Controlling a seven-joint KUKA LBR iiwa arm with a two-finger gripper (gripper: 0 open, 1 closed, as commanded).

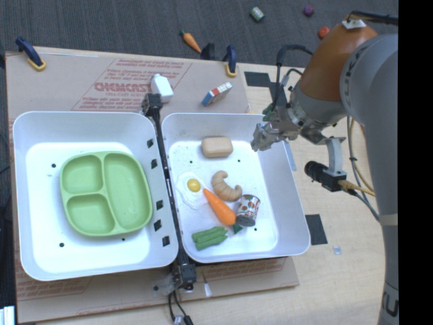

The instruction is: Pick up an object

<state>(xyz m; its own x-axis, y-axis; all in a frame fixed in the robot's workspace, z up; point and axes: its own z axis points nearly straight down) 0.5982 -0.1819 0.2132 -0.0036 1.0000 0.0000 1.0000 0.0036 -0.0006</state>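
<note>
The grey two-finger gripper (262, 139) hangs at the right white bin's (292, 202) two-o'clock corner, its opening impossible to tell; the tan rounded bread-like block (216, 147) lies just at its nine o'clock.

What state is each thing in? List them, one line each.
Gripper: over the right bin's far right rim, holding nothing visible.
Bread roll: lying flat.
Fried egg: flat, yolk up.
Croissant: lying flat.
Carrot: on its side.
Can: tipped over.
Green tray: upright in the left bin.
</note>
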